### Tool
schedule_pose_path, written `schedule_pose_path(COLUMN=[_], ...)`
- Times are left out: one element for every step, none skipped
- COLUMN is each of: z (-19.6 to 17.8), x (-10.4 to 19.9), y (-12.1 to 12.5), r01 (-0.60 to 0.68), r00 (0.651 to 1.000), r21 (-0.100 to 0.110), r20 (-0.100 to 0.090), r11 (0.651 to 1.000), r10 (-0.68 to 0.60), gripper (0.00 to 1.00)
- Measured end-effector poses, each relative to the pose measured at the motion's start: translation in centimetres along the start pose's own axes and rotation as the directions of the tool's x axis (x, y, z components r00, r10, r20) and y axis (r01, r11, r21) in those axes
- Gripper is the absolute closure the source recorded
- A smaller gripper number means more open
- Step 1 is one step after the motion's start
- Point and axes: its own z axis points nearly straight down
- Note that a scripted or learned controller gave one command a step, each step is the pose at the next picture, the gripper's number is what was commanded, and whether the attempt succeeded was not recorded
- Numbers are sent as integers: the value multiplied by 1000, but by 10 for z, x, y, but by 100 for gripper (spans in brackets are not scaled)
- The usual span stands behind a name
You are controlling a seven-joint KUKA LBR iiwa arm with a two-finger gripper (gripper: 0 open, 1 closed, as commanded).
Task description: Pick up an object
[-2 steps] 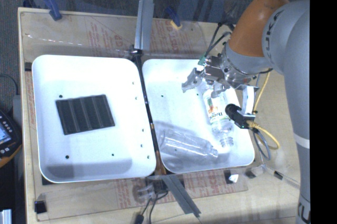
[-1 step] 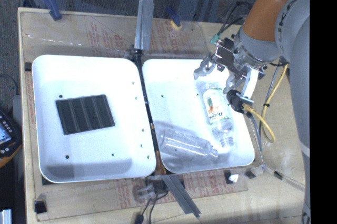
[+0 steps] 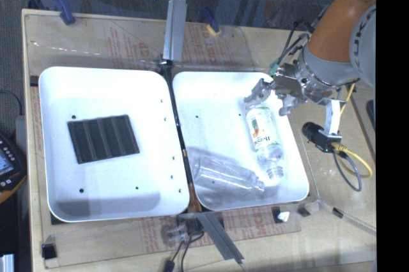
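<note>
Dark ribbed mat (image 3: 103, 138) in left bin (image 3: 54, 82); blue clamps (image 3: 64, 9) behind

- You are looking at two smooth, matt white plastic bins (image 3: 102, 82).
- A ribbed black panel (image 3: 103, 138) is lying matt and dark.
- Two clear glossy plastic bottles are catching light: a labelled one (image 3: 263, 136) and a bare one (image 3: 223, 173).
- The pale wooden bench (image 3: 96, 41) is showing a dull, printed surface.

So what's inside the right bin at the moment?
In the right bin lie two clear plastic bottles: a labelled bottle along the right side, and an unlabelled bottle across the near end. The gripper hangs over the labelled bottle's top end, hiding what's beneath.
</note>
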Motion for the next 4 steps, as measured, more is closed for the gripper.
schedule_pose_path(z=[36,125,135,103], x=[2,2,14,-2], y=[17,8,6,6], r01=[144,170,-4,60], r00=[990,985,1000,998], r21=[0,-1,1,-4], r20=[0,1,0,0], r11=[990,985,1000,998], r10=[-144,-170,4,-60], gripper=[0,0,0,0])
